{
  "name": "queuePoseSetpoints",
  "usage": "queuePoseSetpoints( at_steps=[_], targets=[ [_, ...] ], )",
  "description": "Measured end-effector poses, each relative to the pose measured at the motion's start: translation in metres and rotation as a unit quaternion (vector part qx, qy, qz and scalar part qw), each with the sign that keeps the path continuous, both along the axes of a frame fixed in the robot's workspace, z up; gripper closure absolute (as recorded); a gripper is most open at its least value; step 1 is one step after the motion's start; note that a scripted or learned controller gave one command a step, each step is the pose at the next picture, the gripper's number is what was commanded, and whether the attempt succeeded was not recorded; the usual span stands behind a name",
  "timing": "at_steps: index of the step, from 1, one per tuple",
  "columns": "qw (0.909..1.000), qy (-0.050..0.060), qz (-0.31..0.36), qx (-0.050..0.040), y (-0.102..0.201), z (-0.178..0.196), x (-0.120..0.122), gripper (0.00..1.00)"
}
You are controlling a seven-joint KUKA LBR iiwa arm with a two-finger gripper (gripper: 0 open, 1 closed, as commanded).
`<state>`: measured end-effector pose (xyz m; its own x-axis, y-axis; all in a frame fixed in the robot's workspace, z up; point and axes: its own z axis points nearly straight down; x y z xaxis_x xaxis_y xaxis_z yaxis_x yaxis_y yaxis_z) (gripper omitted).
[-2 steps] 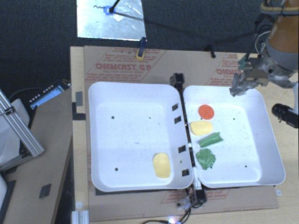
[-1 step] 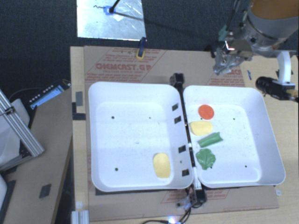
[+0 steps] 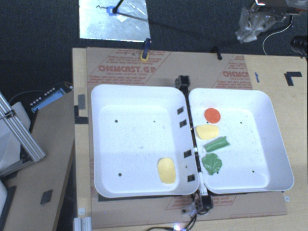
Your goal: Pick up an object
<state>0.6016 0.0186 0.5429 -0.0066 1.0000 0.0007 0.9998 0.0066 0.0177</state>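
1. Dark carpet framed the upper part of the frame, and below it a pale wooden bench [image 3: 120, 66] carried two shallow white plastic bins side by side: the left bin [image 3: 103, 129] and the right bin [image 3: 269, 129].
2. At the upper right corner hung the grey two-finger gripper [image 3: 250, 27], well apart from both bins; whether it was wide or narrow could not be told, and nothing showed in its grasp.
3. Along the right bin's left side lay a small round orange-red piece [image 3: 212, 115], a pale yellow rounded lump [image 3: 207, 132] just below it, a slim green pod-like piece [image 3: 216, 144], and a crinkled green leafy piece [image 3: 211, 163].
4. Another pale yellow oval piece [image 3: 166, 170] sat alone in the left bin, lower centre of the frame.
5. These looked like light, smooth toy foods, probably slippery; the lone yellow oval seemed the easiest target, taken across its narrow width.
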Motion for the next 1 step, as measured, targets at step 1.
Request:
queuePoseSetpoints(
  at_steps=[1],
  targets=[
    [0.9999, 0.014, 0.004, 0.0006, 0.1056, -0.1132, -0.0206, 1.00]
  ],
)
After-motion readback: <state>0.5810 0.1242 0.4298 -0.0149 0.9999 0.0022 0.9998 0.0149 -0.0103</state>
